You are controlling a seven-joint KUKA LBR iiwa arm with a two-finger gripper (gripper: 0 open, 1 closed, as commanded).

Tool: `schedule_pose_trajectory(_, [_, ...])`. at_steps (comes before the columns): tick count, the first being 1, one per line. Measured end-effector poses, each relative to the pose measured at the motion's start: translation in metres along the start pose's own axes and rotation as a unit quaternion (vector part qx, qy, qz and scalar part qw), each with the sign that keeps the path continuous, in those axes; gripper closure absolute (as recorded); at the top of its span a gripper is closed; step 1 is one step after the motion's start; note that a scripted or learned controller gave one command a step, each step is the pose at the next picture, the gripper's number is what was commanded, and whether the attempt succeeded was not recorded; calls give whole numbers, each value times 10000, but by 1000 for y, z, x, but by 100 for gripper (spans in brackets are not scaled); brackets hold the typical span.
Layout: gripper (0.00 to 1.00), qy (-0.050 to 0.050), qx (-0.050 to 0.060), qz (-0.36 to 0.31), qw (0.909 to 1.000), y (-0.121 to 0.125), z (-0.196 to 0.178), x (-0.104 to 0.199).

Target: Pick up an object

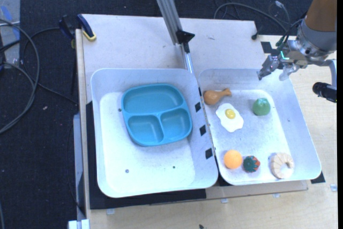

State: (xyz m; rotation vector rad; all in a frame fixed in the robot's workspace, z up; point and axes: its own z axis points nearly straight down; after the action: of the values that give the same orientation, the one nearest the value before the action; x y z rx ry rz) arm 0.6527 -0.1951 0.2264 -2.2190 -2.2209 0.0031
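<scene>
My gripper (pixel 275 71) hangs over the far right corner of the right bin (pixel 300 131), its two fingers spread apart with nothing between them. In that bin lie a brown drumstick (pixel 216 96), a fried egg (pixel 230 117), a green ball (pixel 261 106), an orange ball (pixel 232 159), a small green and red toy (pixel 251 164) and a pale shrimp (pixel 281 164). The green ball is the nearest to the gripper, lying below and slightly left of it.
The left bin (pixel 107 169) holds a blue divided tray (pixel 157 114). A slanted metal pole (pixel 167 2) rises from the gap between the bins at the back. Cables lie on the dark floor to the left and behind the bench.
</scene>
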Motion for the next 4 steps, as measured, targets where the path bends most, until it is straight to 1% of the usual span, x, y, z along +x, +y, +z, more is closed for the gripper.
schedule_pose_trajectory(1, [0, -4, -19, -3, 10000, 1, -2, 0])
schedule_pose_trajectory(2, [0, 0, 3, 4, 10000, -7, 48, 6])
schedule_pose_trajectory(3, [0, 2, 10, 7, 10000, -14, 111, 5])
schedule_pose_trajectory(4, [0, -5, -9, 2, 10000, -14, 135, 5])
